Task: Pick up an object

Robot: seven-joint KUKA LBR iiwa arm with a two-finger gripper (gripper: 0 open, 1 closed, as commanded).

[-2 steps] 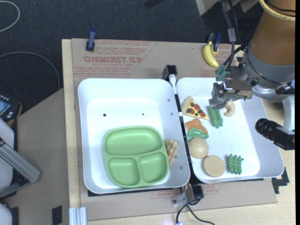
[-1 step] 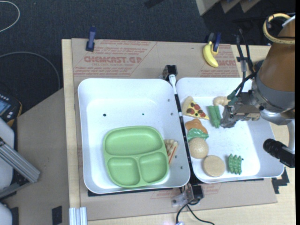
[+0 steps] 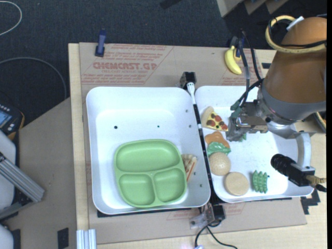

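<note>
My gripper [image 3: 234,133] hangs low over the left part of the right bin [image 3: 270,193], just right of a pizza slice toy [image 3: 213,119] and an orange food piece [image 3: 215,137]. Below them lie a green leafy piece [image 3: 218,148], a tan bun [image 3: 220,164], a round tan cookie [image 3: 236,183] and a small green vegetable [image 3: 260,181]. Nothing shows between the fingers. The arm's body hides the bin's upper right part.
The left bin [image 3: 104,118] holds a green divided plate [image 3: 150,173] and a small wooden piece [image 3: 189,164] at its right wall. A yellow banana toy [image 3: 233,59] and a blue clip [image 3: 100,43] lie on the cardboard behind the bins.
</note>
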